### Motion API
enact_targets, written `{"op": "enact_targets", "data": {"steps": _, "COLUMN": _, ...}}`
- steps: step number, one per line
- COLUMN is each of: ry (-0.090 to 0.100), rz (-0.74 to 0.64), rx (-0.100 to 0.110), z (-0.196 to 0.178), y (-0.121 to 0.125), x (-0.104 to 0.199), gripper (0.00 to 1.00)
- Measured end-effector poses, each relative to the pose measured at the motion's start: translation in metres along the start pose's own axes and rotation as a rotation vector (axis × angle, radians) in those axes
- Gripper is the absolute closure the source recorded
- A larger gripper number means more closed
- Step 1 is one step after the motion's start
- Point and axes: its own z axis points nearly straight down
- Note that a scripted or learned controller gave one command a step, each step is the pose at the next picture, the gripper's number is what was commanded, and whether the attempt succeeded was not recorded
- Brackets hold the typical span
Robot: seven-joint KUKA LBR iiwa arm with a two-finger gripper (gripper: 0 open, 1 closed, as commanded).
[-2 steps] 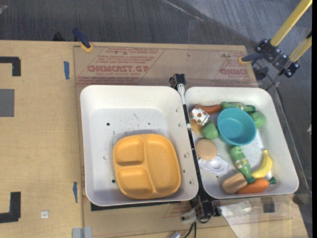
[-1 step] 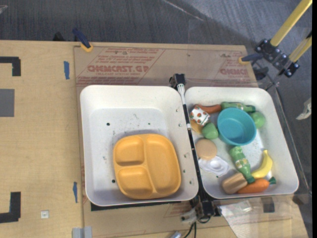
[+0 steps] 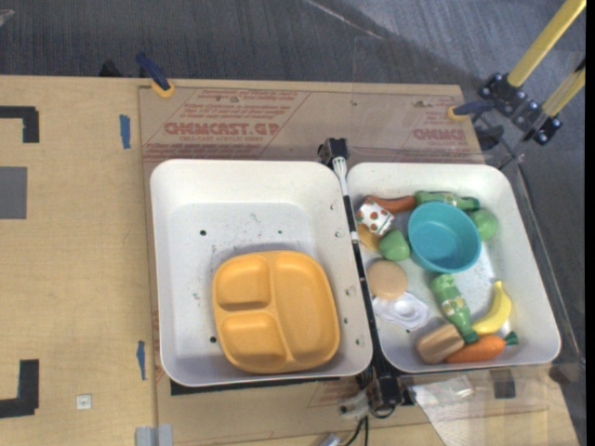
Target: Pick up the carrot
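An orange carrot [image 3: 478, 349] with a green stub at its right end lies along the front wall of the right bin [image 3: 530, 249]. It touches a brown bread roll [image 3: 439, 344] on its left and sits just below a yellow banana [image 3: 496, 310]. A second orange, carrot-like piece [image 3: 402, 204] lies at the back of the same bin, next to a red-and-white mushroom [image 3: 374, 217].
The right bin also holds a teal bowl [image 3: 444, 237], a green bottle [image 3: 450, 295], a fried egg [image 3: 405, 310], a beige disc [image 3: 388, 278] and green pieces. A yellow divided plate [image 3: 275, 310] lies in the left bin [image 3: 186, 212]. Yellow stands [image 3: 548, 35] rise at the back right.
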Motion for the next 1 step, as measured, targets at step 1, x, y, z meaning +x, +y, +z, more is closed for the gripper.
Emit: {"op": "enact_targets", "data": {"steps": 1, "ry": 0.010, "rz": -0.305, "rx": -0.011, "z": 0.0280, "y": 0.0159, "x": 0.0011, "gripper": 0.00}}
